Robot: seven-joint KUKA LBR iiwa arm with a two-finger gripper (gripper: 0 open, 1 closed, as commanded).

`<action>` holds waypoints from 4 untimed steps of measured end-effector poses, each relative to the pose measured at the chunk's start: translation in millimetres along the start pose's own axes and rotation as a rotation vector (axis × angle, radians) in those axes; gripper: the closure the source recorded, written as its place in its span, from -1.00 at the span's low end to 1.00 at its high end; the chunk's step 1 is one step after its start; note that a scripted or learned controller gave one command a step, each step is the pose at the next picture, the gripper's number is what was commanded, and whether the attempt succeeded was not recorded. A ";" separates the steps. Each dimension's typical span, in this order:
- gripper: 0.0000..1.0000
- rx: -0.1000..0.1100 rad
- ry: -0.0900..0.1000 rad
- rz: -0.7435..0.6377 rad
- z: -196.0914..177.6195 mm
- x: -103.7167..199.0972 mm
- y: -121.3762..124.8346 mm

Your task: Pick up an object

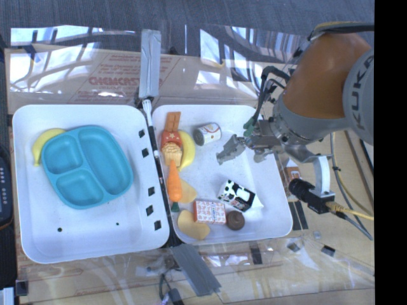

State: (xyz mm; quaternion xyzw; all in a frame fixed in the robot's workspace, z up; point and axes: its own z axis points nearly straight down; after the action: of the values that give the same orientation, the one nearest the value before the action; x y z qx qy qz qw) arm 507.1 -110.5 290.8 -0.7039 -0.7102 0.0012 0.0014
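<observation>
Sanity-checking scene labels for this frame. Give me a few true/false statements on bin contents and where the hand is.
1. The blue divided plate lies in the left bin. True.
2. The hand is over the left bin. False: it is over the right bin, near its upper middle.
3. A black-and-white cow toy lies in the right bin. True.
4. The small white can sits on the blue plate. False: it lies in the right bin, near the top.
5. A yellow banana peeks out from under the plate's upper left edge. True.
6. The orange carrot is in the left bin. False: it lies along the right bin's left side.
</observation>
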 end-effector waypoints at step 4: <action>-1.00 -0.006 0.002 -0.093 192.1 -38.7 114.8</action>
State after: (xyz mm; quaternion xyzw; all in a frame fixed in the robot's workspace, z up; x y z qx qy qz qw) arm 621.4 -148.1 98.3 -0.6700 -0.7423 -0.0019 0.0000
